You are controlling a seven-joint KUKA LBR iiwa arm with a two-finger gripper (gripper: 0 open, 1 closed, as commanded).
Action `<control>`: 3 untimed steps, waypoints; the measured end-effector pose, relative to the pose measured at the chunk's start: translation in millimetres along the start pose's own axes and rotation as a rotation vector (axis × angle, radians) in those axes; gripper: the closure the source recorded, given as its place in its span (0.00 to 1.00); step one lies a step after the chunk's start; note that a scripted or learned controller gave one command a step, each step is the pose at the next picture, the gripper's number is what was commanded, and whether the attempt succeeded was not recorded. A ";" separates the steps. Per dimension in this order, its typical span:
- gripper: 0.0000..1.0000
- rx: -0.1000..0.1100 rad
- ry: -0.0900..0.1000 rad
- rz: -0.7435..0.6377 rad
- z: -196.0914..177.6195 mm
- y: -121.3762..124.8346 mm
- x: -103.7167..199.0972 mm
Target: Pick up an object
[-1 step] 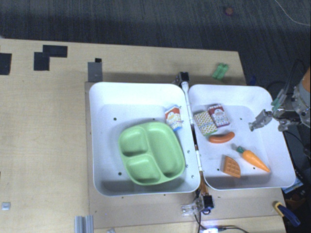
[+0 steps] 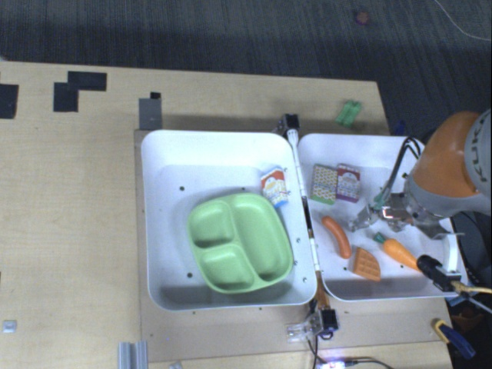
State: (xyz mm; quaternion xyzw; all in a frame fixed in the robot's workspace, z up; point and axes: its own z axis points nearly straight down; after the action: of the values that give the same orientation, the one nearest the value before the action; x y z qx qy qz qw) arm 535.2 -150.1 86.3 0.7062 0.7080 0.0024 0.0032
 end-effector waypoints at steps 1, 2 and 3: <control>1.00 -0.006 -0.001 0.000 -11.7 1.9 -0.1; 0.00 -0.005 -0.001 0.000 -11.6 1.8 -0.1; 0.00 0.002 0.002 -0.002 1.2 76.9 56.3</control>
State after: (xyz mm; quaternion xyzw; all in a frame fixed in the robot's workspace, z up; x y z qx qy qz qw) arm 612.0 -93.6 85.6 0.7054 0.7088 0.0025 0.0017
